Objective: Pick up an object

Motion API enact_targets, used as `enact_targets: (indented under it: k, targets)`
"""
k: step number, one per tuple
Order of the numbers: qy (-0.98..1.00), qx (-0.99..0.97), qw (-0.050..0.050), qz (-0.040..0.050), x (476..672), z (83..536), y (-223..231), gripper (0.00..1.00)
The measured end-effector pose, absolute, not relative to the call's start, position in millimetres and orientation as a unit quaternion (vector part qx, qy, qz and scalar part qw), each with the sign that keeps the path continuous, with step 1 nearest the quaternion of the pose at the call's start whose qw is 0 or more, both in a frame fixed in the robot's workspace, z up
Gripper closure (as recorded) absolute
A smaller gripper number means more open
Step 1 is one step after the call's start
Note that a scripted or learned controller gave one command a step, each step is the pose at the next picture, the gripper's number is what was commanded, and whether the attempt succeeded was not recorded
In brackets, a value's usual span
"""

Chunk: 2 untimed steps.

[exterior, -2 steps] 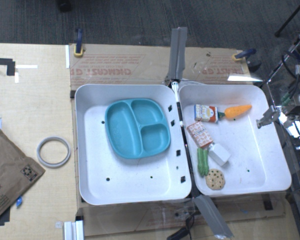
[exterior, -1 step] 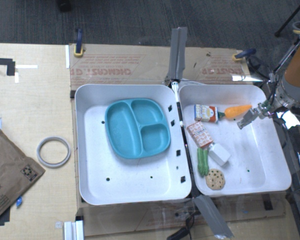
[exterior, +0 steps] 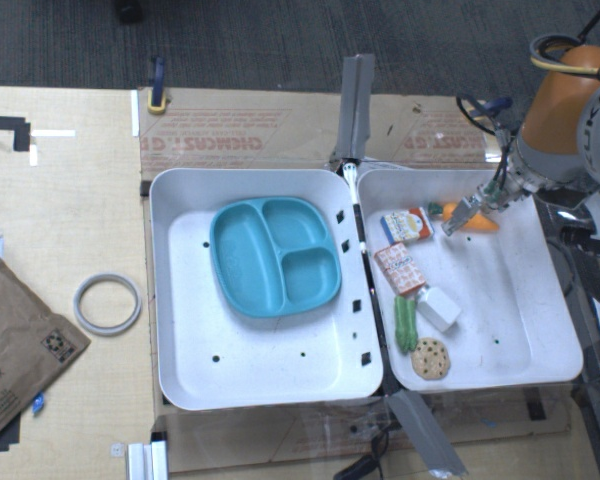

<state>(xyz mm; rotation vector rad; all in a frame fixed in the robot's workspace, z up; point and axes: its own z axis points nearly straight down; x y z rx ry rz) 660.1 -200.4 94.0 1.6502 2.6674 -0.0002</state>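
Note:
The right bin (exterior: 540,298) holds several small items. At its back lies an orange toy piece (exterior: 483,223), and my gripper (exterior: 458,219) is low right next to its left end, touching or nearly so. To the left lie a small white and blue carton (exterior: 407,225) and a red patterned packet (exterior: 398,268). Nearer the front are a white block (exterior: 438,309), a green pod (exterior: 406,324) and a cookie (exterior: 431,359).
A blue divided plate (exterior: 276,256) lies in the left bin (exterior: 180,348). A roll of tape (exterior: 107,301) and a brown box (exterior: 15,353) sit on the bench to the left. The arm's orange band (exterior: 560,98) hangs over the right bin's back right corner.

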Motion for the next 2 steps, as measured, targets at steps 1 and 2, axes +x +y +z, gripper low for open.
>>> enact_targets:
  k: [1, 2]
  targets:
    - [0.851, 0.525, 0.002, -0.0010, 660.0, 104, -200, 1.00]
    - [0.797, 0.604, 0.001, 0.0002, 659.5, 187, -111, 1.00]
